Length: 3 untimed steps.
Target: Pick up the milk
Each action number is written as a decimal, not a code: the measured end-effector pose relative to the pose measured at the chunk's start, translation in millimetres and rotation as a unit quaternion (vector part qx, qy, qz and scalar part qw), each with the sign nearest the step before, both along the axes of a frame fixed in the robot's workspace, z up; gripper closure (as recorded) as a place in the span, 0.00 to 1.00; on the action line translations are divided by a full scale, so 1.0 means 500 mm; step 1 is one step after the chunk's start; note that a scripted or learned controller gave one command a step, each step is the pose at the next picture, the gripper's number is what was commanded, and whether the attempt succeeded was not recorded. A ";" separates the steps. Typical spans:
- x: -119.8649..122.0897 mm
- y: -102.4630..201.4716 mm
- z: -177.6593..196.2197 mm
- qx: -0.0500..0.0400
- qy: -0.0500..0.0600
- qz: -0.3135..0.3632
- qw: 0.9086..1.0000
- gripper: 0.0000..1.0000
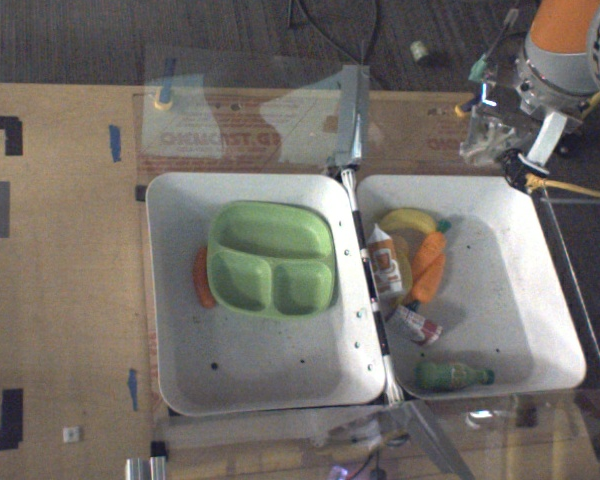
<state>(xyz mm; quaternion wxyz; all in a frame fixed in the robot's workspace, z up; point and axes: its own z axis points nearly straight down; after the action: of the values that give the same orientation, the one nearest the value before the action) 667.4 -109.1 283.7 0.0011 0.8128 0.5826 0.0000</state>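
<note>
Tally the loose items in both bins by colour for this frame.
Green: 2, divided plate and bottle
Orange: 2, carrot and the piece beside the plate
Yellow: 1, banana
White: 2, milk and small packet
Total: 7

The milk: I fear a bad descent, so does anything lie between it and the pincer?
Nothing covers the milk from above. The carrot and banana crowd its right side, the bin divider its left. The pincer hovers beyond the bin's far-right corner.
</note>
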 end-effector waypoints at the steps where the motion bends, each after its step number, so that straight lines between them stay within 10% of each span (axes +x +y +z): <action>1: 0.000 -0.026 0.305 0.000 0.000 0.032 0.999 1.00; 3: -0.039 0.298 0.123 0.001 0.001 0.191 0.982 1.00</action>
<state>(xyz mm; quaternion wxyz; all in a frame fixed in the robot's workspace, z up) 647.8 40.0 345.4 -0.0002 0.6864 0.7273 -0.0002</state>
